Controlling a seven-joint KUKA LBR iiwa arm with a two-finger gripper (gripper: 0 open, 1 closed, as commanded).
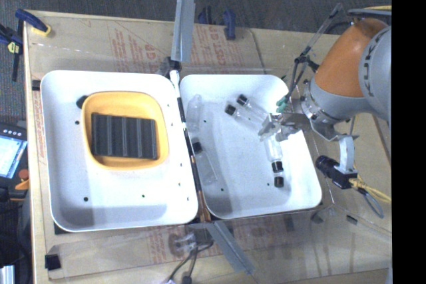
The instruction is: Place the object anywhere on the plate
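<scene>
Clear plastic vial (249, 112) lies at the gripper's (274, 128) ten o'clock; finger state unclear, so centre over it before closing.

Grey arm (376, 70), orange band, thin black cables

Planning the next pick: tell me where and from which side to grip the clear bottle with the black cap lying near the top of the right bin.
Grip the clear bottle across its body, at mid-length, coming straight down from above. It lies flat and slanted on the right bin floor, black cap toward the upper left, so set the fingers crosswise to that long axis. The gripper sits just right of it; the bottle's clear body looks slippery.
</scene>
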